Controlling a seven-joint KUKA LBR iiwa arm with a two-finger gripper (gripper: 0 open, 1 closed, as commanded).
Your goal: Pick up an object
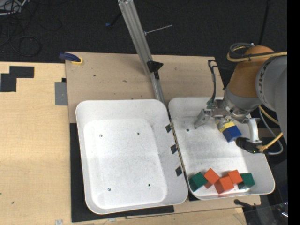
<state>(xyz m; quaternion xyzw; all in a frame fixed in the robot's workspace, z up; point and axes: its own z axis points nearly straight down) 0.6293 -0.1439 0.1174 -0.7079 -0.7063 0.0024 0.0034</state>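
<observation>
Wooden bench (117,76) is carrying two bins (122,200). We are holding our pincer (228,126) over the right one, clamping a blue block (231,133); the pick looks done. Below it, orange and green blocks (220,179) are lying.

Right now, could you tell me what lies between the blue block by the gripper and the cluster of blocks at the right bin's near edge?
Just bare white bin floor separates the blue block from the orange-and-green cluster, seen in the camera view.
</observation>
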